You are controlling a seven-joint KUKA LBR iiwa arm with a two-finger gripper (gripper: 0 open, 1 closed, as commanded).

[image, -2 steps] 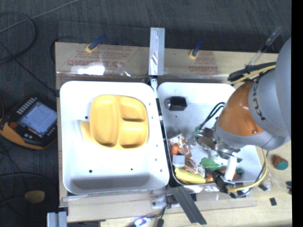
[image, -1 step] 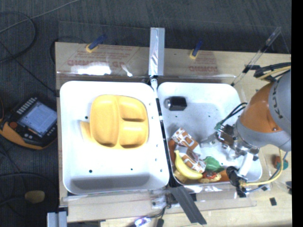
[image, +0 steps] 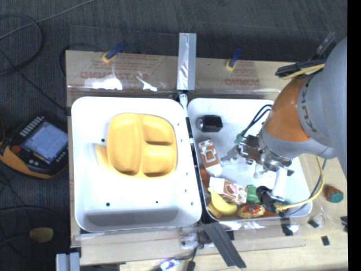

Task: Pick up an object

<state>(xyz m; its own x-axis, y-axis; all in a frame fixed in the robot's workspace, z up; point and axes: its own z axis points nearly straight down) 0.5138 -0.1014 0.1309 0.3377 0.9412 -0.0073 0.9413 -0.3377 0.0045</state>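
Note:
My gripper (image: 246,151) hangs low over the middle of the right bin (image: 248,107), under the grey arm with its orange band (image: 285,123). Loose objects lie in this bin. A small black box (image: 211,122) sits at the back left, and a brown and white carton (image: 210,154) lies to the gripper's left, apart from it. Along the front edge are a yellow banana (image: 220,205), a red and white packet (image: 232,191), a green item (image: 251,191) and a red-orange item (image: 251,210). I see nothing held in the gripper.
The left bin (image: 90,208) holds a yellow divided tray (image: 141,144). A metal strip (image: 186,61) stands behind the wall between the bins. Cables trail from the wrist over the right bin's front right corner (image: 304,202). A handheld pendant (image: 39,145) lies off the bench at the left.

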